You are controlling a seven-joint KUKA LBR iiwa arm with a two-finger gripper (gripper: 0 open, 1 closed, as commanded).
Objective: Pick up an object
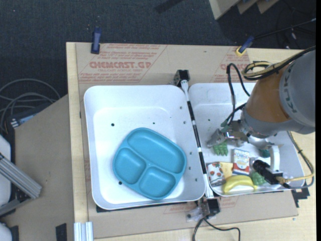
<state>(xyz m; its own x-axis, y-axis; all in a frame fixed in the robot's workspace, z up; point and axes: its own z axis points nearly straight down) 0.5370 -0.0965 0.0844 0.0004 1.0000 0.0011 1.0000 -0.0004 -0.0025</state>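
The pincer (pixel 222 136) hangs low at the left side of the right bin (pixel 210 92), just above a small green piece (pixel 219 148), the likeliest thing to be picked. Whether the pincer is apart or together cannot be told from this slant, and nothing can be seen held in it. The main risk is a miss. The green piece is small and knobbly, so a closing grip could nudge it aside or pinch only its edge and drop it on the lift. A printed packet (pixel 215 170) lies just below it, with a small carton (pixel 241 159) and a yellow banana (pixel 238 185) near to the right. A slightly off descent could catch 1 of these or shove them together. Elsewhere, the left bin (pixel 100 104) holds a blue plate (pixel 149 162) with 3 compartments, well apart. The rim where the 2 bins meet (pixel 193 124) stands near the pincer's left and limits room there.
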